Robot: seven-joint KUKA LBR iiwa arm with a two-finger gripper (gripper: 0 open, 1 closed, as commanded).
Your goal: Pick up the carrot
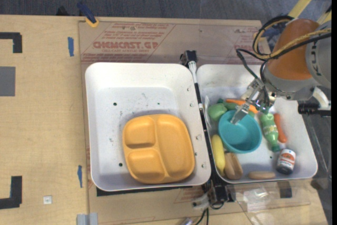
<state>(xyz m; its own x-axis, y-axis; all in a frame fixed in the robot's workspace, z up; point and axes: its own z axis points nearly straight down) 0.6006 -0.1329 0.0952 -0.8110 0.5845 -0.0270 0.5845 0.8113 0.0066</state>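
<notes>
Plywood and brown cardboard cover the bench (42, 113), with dark carpet beyond it at the top of the view. Two shallow white bins sit side by side on the cardboard. Taking the teal bowl (240, 134) in the right bin (308, 158) as the landmark: the left bin (105, 81) lies well to its left and holds a yellow divided plate (157, 148). A green round piece (216, 111) touches the bowl's upper left edge, and a yellow banana-like piece (218, 153) lies just beside its lower left, with a brown piece (234, 167) next to that. A green bottle-shaped toy (269, 128) stands just right of the bowl, and a small dark-capped jar (286, 160) sits to its lower right.

One carrot (240, 104), orange, lies just above the bowl's rim; a second orange carrot-like piece (280, 128) lies to the bowl's right, beyond the green toy. The gripper (246, 109) hangs over the bowl's upper rim, at the first carrot; whether its fingers are apart or together cannot be told, and nothing can be seen held between them
</notes>
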